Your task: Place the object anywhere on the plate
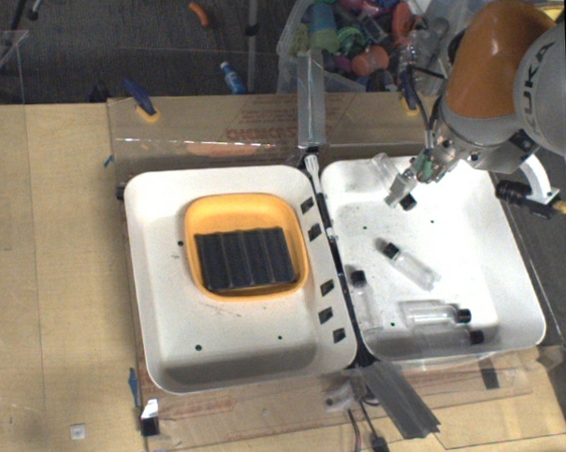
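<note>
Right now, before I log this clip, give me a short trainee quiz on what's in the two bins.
1. True or false: a black ridged block lies on the orange plate.
2. The tool hangs above which bin? A) left bin B) right bin
3. Fill in: the clear vial by the right bin's near edge has a ___ cap.
Key: 1 true; 2 B; 3 black.

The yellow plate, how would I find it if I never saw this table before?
Look at the two white bins side by side and pick the left bin. The yellow plate sits in its middle with a dark ribbed slab on it. The right bin holds see-through bottles with black caps.
</note>
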{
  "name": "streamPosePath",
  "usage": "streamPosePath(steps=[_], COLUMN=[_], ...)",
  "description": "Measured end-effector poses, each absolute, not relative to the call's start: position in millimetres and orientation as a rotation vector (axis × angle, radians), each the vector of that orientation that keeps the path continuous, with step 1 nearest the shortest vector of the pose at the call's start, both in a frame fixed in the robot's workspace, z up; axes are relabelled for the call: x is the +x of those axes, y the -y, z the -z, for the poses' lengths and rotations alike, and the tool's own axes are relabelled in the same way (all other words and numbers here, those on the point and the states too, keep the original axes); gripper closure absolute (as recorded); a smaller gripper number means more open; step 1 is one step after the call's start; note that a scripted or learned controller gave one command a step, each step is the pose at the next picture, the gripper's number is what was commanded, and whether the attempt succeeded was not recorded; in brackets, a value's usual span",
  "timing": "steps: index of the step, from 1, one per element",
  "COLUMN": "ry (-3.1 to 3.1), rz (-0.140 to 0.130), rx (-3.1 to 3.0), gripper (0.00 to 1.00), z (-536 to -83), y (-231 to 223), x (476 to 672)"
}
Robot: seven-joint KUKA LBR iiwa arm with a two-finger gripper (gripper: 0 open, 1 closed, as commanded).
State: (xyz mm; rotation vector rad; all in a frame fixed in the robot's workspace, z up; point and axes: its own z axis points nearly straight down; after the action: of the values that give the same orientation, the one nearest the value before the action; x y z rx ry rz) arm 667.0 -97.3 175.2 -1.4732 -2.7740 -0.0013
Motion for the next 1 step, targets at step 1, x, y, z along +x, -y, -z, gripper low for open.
streamPosePath(steps=[1], ry=[2.877], rz=[0.004], rx=[-1.277], gripper=[1.00], z=[-213.3], y=[68.3], x=[667.6])
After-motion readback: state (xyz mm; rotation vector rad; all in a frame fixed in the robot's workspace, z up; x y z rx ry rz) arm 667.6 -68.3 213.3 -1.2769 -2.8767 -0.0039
